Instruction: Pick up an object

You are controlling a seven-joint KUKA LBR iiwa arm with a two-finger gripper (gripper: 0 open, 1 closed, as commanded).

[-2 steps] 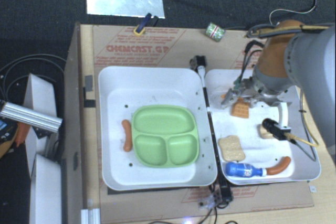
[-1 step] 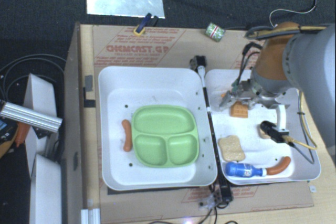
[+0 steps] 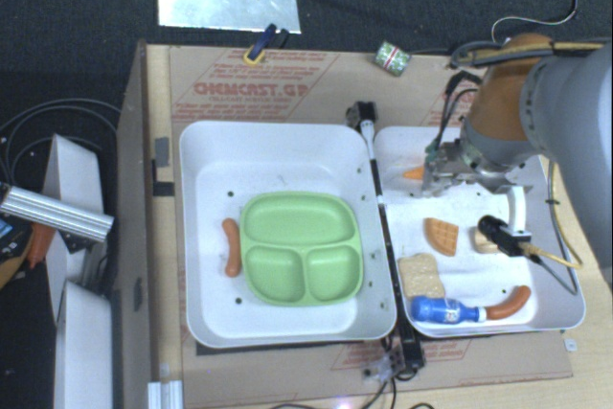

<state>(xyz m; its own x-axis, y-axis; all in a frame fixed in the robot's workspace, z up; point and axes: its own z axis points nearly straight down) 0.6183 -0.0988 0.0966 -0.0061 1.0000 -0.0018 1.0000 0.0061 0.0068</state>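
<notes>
The left bin [image 3: 278, 158] is bare along its far strip. A green plate [image 3: 302, 247] fills its middle, with a sausage [image 3: 231, 247] just beside it. In the right bin [image 3: 479, 273], a waffle piece [image 3: 441, 236], cracker [image 3: 421, 275], blue bottle [image 3: 444, 310] and second sausage [image 3: 509, 302] crowd the near half. The arm [image 3: 565, 110] overhangs the far side.

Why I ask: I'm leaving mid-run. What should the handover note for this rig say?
Gripper: low in the right bin, far end, beside a small orange piece; grip can't be judged.
Right bin also holds a waffle piece, cracker, blue bottle, sausage. Left bin: green plate, second sausage beside it.
Done: nothing visibly lifted. Left: grasp and raise one object.
</notes>
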